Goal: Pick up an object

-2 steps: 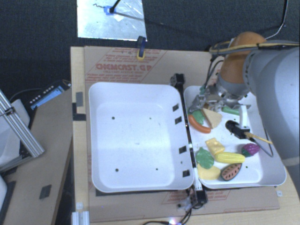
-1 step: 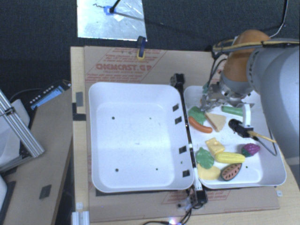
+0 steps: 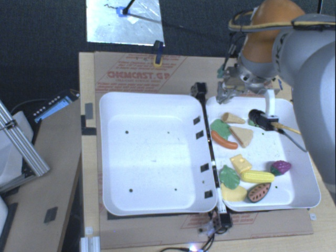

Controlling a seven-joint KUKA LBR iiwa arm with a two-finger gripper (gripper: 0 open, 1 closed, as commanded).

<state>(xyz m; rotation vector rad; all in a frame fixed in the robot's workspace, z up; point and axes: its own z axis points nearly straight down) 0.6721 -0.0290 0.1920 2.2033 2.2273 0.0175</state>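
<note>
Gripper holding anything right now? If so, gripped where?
Nothing is held. The gripper hangs above the far edge of the right bin, with no object between its fingers; the toy food lies in the bin.

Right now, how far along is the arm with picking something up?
Nothing looks picked yet. The end effector hangs over the far edge of the right bin, with no item seen in it. The toy food, such as the corn, carrot and grapes, lies in that bin. Descending, grasping and lifting are all left.
</note>
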